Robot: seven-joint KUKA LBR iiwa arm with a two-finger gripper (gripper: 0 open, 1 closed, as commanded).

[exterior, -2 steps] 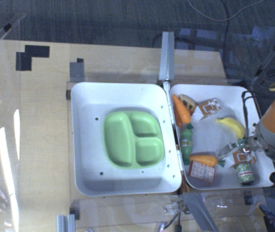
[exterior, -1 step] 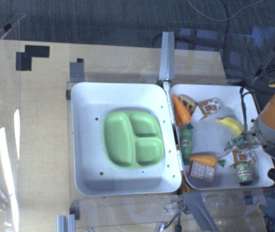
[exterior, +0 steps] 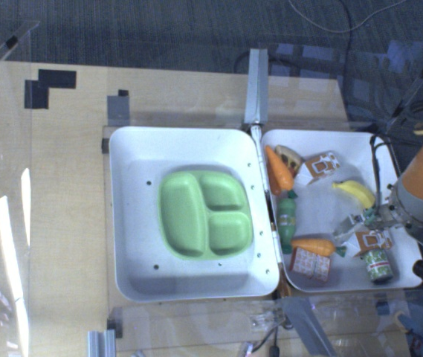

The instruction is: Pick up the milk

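Note the gripper [exterior: 351,225]: fingers spread, holding nothing, poised low because the milk [exterior: 375,239] carton lies just beside it.

The right bin [exterior: 328,285] is crowded along its left wall by two carrots [exterior: 279,170], a green bottle [exterior: 286,219] and a carton [exterior: 310,263], with a banana [exterior: 355,193] and can [exterior: 378,266] toward the frame's right, leaving bare floor mainly at its centre.
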